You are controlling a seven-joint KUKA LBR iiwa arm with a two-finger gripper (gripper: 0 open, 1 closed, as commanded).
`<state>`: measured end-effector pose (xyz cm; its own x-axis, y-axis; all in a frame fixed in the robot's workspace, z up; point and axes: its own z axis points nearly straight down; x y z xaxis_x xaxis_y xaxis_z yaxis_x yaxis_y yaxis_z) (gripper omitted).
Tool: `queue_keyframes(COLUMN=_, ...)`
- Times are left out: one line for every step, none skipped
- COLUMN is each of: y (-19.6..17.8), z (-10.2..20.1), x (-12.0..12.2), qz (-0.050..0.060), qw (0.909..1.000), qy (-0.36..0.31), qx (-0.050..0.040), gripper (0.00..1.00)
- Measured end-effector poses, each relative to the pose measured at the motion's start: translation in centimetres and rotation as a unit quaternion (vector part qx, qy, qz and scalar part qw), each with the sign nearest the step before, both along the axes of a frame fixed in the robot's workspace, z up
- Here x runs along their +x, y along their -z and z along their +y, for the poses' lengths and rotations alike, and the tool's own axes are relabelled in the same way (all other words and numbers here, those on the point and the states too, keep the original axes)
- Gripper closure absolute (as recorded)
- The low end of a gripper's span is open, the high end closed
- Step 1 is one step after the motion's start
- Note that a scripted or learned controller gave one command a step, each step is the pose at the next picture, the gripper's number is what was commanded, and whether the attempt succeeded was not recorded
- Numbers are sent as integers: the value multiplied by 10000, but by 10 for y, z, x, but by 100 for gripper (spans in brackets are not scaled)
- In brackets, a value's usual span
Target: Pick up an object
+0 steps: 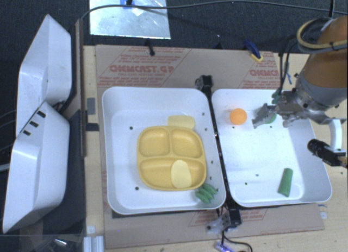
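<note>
Two shallow white bins sat side by side on the bench, the left bin (117,137) and the right bin (310,183) touching along a black centre seam. In the right bin a small orange ball (238,116) lay near the back left corner, with the grey two-finger gripper (263,116) just beside it to the right; its fingers looked parted and held nothing. A green cylindrical stick (285,182) lay well apart, near the front right. In the left bin rested a yellow compartmented plastic tray (163,143) bearing a pale yellow oval piece (181,174); a pale yellow block (181,121) touched the tray's back edge and a ridged green item (206,193) its front right corner.
</note>
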<state>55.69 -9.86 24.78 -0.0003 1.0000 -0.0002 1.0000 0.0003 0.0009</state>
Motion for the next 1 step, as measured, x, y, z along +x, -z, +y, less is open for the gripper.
queue_keyframes(y=164, z=-34, x=-3, qz=41, qw=10000, qy=11, qx=4, gripper=0)
